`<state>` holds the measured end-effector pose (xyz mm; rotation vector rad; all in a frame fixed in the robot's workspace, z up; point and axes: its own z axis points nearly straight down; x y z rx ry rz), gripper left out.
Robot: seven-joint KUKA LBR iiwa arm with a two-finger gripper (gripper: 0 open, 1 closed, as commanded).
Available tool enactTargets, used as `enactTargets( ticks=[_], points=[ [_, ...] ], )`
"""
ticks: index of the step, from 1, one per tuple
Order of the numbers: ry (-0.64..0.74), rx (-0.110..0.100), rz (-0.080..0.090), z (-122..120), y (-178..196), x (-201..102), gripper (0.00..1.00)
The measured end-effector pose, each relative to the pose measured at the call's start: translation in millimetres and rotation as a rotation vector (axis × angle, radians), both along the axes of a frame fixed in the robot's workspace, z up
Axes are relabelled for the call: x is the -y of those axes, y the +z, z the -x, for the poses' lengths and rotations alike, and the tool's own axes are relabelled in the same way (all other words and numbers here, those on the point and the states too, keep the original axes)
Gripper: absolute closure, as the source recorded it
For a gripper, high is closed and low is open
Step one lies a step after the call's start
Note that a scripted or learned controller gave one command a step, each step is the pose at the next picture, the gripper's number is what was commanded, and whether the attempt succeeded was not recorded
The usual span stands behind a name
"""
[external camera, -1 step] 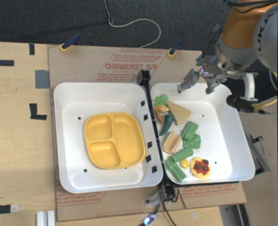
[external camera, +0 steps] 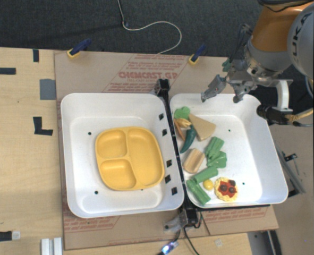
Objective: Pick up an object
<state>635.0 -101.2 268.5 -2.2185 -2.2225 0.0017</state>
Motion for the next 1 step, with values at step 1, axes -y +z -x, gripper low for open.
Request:
enactTargets(
  ticks=[1],
  points=[
    [-0.001,-0.004,0.001,8.4,-59.4,3.3,0.0]
  ],
)
